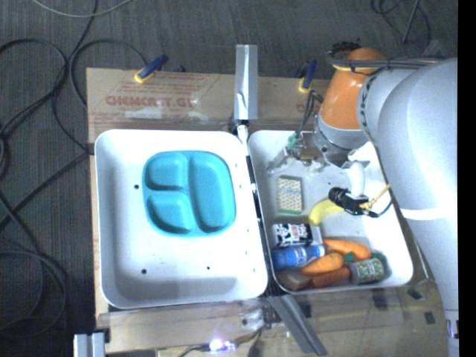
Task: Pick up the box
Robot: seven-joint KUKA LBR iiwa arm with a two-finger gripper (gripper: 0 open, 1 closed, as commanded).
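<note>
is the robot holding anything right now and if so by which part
It cannot be told. The tool sits at the top of the right white bin, above the small flat greenish box, which lies apart from it.

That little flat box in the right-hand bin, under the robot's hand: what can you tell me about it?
The box is a small flat rectangular pack, pale greenish with a fine grid-like print on its top face and a lighter border; it looks like cardboard, though the print is too small to read. It lies flat on the floor of the right bin, in the upper middle part, its long side running up and down the view. Nothing seems to touch it: the gripper is just above it, the banana to its lower right, a cow-patterned carton below.
</note>
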